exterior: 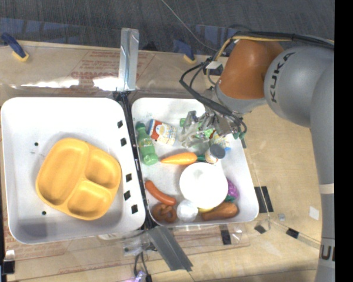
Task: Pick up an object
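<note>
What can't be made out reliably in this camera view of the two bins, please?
- Gripper: its tip merges with the clutter in the right bin; a grasp cannot be judged.
- Purple object: mostly hidden by the white plate.
- Small carton: label too small to read.
- Arm: cut off at the right edge.

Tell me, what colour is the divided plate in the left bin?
Yellow divided plate, seen in the camera view.

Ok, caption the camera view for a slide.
Gripper low in the toy-filled right bin; yellow tray in the left bin.
</note>
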{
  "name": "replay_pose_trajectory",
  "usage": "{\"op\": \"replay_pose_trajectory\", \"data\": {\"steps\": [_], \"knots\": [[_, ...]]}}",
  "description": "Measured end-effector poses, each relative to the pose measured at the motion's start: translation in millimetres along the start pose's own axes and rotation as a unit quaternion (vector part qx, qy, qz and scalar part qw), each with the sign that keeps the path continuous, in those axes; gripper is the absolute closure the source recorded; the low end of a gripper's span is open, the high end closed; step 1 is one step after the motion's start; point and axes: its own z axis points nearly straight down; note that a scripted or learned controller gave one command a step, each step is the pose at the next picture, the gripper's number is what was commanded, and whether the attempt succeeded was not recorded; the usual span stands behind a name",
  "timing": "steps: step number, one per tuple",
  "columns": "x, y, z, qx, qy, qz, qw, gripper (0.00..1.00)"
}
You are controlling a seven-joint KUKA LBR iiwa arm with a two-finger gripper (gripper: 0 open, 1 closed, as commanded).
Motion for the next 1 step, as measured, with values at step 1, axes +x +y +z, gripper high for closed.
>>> {"op": "replay_pose_trajectory", "data": {"steps": [1], "knots": [[-26.9, 20.3, -132.5, 0.006, -0.01, -0.048, 0.9988, 1.0]]}}
